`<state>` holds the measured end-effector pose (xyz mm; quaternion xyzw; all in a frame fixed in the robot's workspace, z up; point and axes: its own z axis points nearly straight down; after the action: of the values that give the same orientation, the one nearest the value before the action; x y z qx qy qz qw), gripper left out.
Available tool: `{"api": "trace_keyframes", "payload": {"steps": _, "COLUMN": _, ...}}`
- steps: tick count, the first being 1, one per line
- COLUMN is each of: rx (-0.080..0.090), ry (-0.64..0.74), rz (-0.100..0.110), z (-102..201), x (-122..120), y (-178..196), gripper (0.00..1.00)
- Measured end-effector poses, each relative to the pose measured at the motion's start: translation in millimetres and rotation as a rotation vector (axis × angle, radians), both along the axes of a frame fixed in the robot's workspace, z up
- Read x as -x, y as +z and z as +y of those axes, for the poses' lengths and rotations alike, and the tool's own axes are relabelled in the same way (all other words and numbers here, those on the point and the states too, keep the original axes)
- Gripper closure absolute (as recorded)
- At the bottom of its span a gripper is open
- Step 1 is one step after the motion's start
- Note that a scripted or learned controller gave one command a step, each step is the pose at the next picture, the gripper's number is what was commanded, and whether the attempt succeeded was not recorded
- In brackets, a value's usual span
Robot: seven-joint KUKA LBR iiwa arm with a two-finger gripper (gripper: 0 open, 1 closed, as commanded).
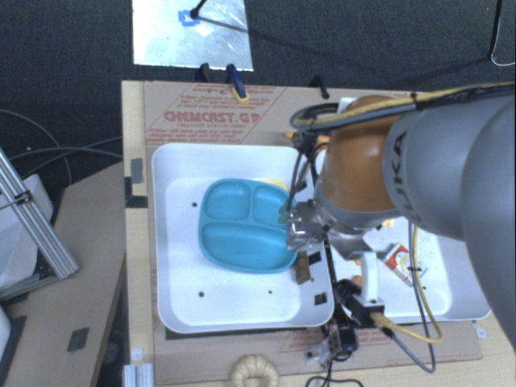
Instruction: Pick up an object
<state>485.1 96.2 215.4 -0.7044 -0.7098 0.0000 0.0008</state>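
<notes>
A blue divided plate point(242, 226) lies in the left white bin point(181, 297), toward its right side. A bit of yellow point(278, 185) peeks out behind the plate's far right rim. My gripper point(300, 256) hangs at the plate's right edge, by the wall between the two bins, its dark fingertips reaching down just past the plate's rim. The bulky grey and orange wrist covers most of the gripper from above. A small red and white object point(397, 258) lies in the right bin point(451, 297), partly hidden by the arm.
The arm and its cables cover much of the right bin. A cardboard sheet point(210, 115) lies under both bins. A reflective square plate point(192, 21) sits on the dark floor behind, and a metal frame point(32, 224) stands at the left.
</notes>
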Motion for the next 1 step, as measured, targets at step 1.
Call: {"api": "trace_keyframes", "payload": {"steps": 1, "rx": 0.000, "ry": -0.002, "rz": -0.003, "z": -6.1, "x": -7.2, "y": 18.8, "gripper": 1.00}}
